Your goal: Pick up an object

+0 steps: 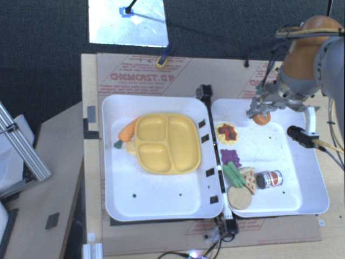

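Orange ball is sitting at the right bin's far edge, directly under the pincer, which is closing narrowly around it, seemingly gripping it for lifting.

yellow divided plate, carrot, soup can

Bench: brown board with red printed lettering, set at slant in view. Two shallow white bins lay directly on it, side by side, touching along black-clipped middle seam: left bin, right bin. Yellow-and-blue clip at bench's far edge.
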### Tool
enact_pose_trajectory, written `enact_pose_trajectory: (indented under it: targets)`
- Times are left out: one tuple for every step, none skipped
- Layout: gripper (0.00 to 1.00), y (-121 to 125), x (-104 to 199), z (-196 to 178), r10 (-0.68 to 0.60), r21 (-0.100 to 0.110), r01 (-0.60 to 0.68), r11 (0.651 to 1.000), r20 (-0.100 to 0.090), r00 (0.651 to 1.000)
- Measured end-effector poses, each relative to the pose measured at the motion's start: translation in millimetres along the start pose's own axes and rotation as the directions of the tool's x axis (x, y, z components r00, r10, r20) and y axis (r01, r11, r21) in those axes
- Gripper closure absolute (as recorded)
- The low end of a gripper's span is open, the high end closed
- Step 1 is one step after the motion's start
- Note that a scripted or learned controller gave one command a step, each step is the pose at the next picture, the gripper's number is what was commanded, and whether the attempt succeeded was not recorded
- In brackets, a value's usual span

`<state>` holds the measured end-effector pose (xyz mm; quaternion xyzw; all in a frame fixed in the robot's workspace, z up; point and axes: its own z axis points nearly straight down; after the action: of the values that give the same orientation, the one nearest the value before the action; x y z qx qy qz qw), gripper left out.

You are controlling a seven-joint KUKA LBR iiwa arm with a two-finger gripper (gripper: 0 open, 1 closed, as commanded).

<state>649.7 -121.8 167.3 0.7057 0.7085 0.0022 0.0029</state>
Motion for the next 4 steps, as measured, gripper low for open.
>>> enact_pose_trajectory:
  targets:
    - [1.0, 2, 0, -55, 0.0, 0.0, 0.0, 1.0, 0.0, 1.0]
    - [1.0, -29, 37, -65, -0.002, 0.007, 0.002, 1.0, -0.002, 1.0]
    - [1.0, -64, 75, -54, -0.001, 0.009, 0.001, 1.0, -0.002, 1.0]
    - [1.0, -101, 103, -47, -0.002, 0.01, 0.002, 1.0, -0.002, 1.0]
